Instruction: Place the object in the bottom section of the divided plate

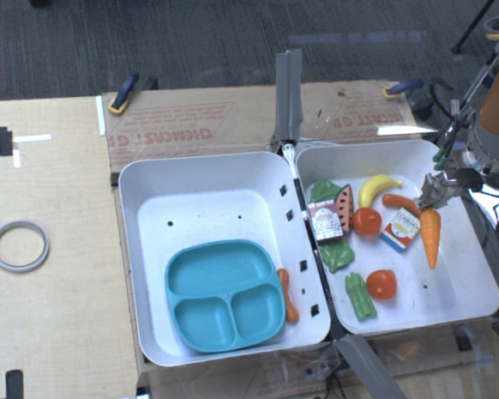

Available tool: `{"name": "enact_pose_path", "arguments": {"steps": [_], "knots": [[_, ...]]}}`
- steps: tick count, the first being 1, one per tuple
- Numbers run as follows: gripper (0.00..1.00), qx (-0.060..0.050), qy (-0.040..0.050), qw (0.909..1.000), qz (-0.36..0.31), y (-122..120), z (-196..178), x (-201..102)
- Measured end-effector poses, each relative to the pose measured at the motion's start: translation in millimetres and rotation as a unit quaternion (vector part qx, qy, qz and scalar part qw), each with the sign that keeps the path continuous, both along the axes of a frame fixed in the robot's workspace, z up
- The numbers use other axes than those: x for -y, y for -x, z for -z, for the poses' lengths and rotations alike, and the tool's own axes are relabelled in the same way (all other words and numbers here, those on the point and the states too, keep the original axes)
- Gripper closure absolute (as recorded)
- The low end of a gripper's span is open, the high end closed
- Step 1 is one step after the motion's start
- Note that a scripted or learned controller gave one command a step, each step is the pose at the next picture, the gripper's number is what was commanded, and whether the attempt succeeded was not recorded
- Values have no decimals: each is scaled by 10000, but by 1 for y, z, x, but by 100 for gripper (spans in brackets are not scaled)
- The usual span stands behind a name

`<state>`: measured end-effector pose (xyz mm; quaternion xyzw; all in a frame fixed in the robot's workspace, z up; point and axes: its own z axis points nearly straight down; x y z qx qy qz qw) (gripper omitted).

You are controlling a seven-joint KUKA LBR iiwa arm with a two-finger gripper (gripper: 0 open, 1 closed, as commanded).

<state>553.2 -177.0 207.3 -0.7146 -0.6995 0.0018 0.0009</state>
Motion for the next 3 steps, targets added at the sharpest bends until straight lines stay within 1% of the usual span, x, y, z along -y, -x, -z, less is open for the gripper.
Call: {"name": "enact_pose_path", "arguments": {"steps": [1, 2, 3], "knots": [[100, 6, -3, 9991, -433, -60, -1, -106], [100, -9, -5, 9925, -1226, -49, 18, -181], [100, -10, 0, 9964, -844, 20, 18, -267]]}}
